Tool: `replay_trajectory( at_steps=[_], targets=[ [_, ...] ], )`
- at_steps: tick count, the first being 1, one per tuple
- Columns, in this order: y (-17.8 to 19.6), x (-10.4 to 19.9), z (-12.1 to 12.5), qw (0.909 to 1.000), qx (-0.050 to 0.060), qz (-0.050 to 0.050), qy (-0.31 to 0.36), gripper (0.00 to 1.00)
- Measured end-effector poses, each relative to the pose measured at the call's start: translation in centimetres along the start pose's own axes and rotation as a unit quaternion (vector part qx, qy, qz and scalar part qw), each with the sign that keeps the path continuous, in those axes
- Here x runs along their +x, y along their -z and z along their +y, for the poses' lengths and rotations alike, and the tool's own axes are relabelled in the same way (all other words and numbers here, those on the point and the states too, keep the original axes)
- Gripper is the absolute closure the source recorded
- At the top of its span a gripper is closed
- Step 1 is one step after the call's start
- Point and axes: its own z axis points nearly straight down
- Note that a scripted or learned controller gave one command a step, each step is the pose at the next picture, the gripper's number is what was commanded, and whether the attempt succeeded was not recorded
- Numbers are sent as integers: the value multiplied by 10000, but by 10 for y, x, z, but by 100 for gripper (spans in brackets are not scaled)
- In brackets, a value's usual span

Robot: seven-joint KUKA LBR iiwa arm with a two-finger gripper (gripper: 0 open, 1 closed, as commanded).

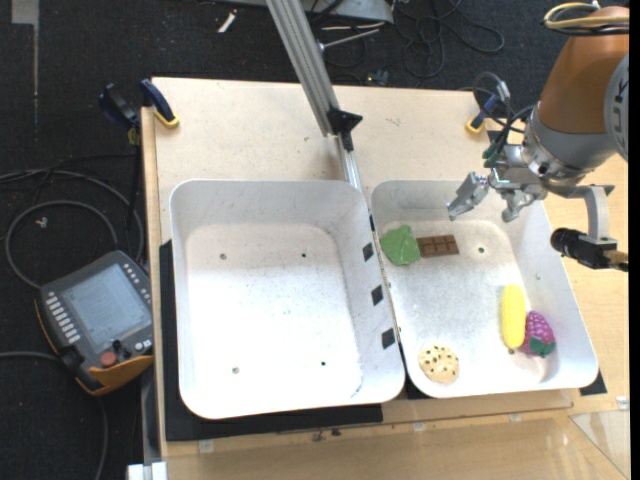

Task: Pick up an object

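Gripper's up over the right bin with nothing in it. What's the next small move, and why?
Probably lower the gripper toward the chocolate bar, slightly forward and left of it. The fingers look spread and hold nothing, well above the right bin. The bar lies flat, close to the green piece, so aim for its right end.

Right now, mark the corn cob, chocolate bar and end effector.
corn cob (512, 316), camera view, mid-length of the yellow cob.
chocolate bar (437, 246), camera view, centre of the brown slab.
end effector (492, 202), camera view, midway between the fingertips.
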Motion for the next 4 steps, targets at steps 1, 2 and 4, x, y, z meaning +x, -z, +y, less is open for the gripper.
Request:
replay_trajectory(
  at_steps=[1,2,4],
  targets=[
    [3,0,0,10000,-19,-1,1,0],
    [-58,8,5,10000,3,0,10,0],
    [-136,8,7,10000,-14,-5,-12,0]
  ],
)
